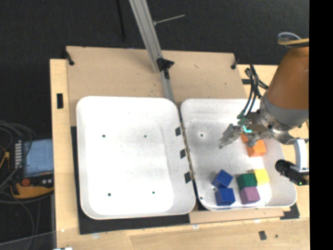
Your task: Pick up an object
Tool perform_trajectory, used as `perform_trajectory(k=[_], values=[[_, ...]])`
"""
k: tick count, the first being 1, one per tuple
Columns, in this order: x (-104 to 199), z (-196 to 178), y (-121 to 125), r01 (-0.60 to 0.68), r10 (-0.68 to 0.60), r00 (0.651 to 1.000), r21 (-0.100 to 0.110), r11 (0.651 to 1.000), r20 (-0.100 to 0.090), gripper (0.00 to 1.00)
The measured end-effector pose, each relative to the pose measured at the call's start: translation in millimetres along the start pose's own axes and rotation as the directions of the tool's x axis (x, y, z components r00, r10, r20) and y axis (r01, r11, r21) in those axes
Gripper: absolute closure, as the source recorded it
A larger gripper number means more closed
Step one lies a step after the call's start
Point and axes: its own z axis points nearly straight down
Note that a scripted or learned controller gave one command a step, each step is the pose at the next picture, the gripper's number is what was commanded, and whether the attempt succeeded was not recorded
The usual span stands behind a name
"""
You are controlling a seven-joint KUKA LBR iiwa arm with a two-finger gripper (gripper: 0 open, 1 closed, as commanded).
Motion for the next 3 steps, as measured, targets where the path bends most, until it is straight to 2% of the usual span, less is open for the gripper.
perform_trajectory(k=[1,2,3], values=[[0,-2,1,-0.003,0.003,1.000,-0.005,1.000,0.001,0.00],[6,45,6,-0.007,0.007,1.000,0.001,1.000,0.001,0.00],[4,109,3,-0.004,0.004,1.000,0.002,1.000,0.002,0.00]])
